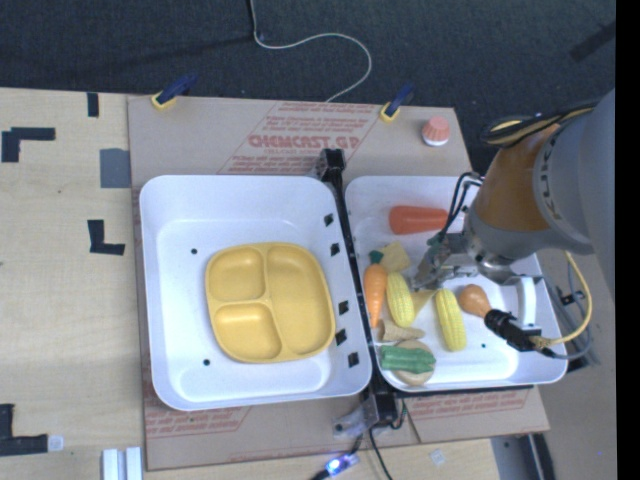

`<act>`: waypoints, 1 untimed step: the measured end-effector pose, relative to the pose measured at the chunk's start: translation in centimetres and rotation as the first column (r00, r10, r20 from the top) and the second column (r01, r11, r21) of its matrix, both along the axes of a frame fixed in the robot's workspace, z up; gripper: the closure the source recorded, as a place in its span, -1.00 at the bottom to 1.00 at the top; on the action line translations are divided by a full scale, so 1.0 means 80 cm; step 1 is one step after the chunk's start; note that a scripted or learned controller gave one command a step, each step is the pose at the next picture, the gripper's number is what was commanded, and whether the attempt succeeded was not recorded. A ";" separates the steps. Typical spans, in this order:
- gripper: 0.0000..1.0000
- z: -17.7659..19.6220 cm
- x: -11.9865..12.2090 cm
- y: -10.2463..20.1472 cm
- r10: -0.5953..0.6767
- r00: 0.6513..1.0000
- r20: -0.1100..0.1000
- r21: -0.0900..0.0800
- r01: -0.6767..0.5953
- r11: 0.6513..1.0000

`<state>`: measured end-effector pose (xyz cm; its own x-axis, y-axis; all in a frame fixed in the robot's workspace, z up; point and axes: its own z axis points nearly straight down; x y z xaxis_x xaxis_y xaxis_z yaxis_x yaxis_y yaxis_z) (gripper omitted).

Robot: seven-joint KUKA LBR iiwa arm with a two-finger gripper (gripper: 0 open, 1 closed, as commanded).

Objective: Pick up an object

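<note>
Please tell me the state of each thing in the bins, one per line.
Yellow tray: lying flat in the left bin.
Orange carrot: lying in the right bin.
Two corn cobs: lying beside each other.
Tool: lowered over the right bin.

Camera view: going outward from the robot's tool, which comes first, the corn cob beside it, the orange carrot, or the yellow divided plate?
Measured from the tool:
1. Corn cob, just below-left of it in the right bin.
2. Orange carrot, against that bin's left wall.
3. Yellow divided plate, across in the left bin.
</note>
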<state>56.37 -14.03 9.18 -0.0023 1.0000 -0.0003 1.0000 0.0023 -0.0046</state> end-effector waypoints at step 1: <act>1.00 0.052 0.003 0.009 0.000 1.000 0.003 0.001 0.000 1.000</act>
